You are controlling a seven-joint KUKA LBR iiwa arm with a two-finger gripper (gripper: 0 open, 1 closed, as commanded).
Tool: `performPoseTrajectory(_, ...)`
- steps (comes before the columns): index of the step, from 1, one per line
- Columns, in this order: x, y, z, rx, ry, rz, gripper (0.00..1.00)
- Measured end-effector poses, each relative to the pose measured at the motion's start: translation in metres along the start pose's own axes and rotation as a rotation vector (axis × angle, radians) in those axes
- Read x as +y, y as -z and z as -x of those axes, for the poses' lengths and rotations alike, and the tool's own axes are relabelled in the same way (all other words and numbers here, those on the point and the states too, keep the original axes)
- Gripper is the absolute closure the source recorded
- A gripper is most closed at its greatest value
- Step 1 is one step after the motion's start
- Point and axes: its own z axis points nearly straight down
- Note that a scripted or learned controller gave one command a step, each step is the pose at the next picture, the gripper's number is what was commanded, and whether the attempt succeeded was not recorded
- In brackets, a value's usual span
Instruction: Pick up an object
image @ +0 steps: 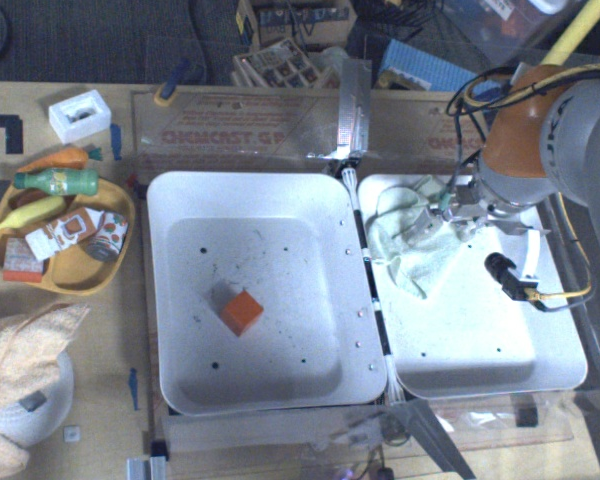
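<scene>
An orange block (243, 312) lies on the floor of the left bin (180, 208), a little left of its middle. A crumpled pale cloth (412, 250) sits in the upper left part of the right bin (540, 358). My gripper (448, 208) hangs off the grey arm with the orange band (517, 136), down at the cloth's upper right edge. The arm's wrist and the cloth folds hide its tips. Nothing shows lifted off the bin floor.
A black plug with a yellow cable (507, 273) hangs over the right bin beside the arm. A yellow bowl of toy food (60, 238) and a beige cloth (25, 353) lie left of the bins. A cardboard wall (240, 133) runs behind them.
</scene>
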Motion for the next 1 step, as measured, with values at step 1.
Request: performPoseTrajectory(1,-0.0648,0.0005,0.0211,0.001,0.194,0.003,0.0)
